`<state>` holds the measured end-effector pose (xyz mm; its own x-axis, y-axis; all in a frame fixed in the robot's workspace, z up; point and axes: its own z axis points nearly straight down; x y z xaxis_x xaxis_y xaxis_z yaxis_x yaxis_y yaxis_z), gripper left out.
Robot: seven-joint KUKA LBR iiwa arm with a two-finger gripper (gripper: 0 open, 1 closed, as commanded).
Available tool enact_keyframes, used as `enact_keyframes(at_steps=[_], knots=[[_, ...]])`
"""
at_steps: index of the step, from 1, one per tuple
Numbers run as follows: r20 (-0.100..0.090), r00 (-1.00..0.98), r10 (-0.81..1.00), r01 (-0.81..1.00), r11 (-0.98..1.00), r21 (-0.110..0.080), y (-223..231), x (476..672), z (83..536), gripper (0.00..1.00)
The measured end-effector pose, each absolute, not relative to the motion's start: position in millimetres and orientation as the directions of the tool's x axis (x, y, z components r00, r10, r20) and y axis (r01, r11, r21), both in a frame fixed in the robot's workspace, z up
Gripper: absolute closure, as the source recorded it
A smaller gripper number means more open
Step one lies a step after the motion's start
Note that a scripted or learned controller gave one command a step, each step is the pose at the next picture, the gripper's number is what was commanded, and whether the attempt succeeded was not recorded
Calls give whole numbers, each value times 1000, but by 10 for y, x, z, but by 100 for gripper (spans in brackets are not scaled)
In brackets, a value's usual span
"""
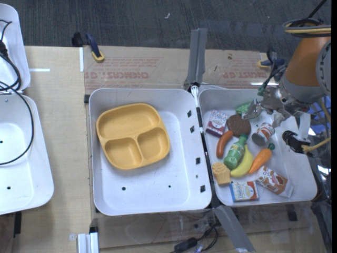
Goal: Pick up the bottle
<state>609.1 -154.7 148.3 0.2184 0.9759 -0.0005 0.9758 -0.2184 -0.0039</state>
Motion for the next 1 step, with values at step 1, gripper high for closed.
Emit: enact_keyframes(at_steps=[1], knots=[[-1,206,978,978,-206,-1,-1591,6587,915,0]])
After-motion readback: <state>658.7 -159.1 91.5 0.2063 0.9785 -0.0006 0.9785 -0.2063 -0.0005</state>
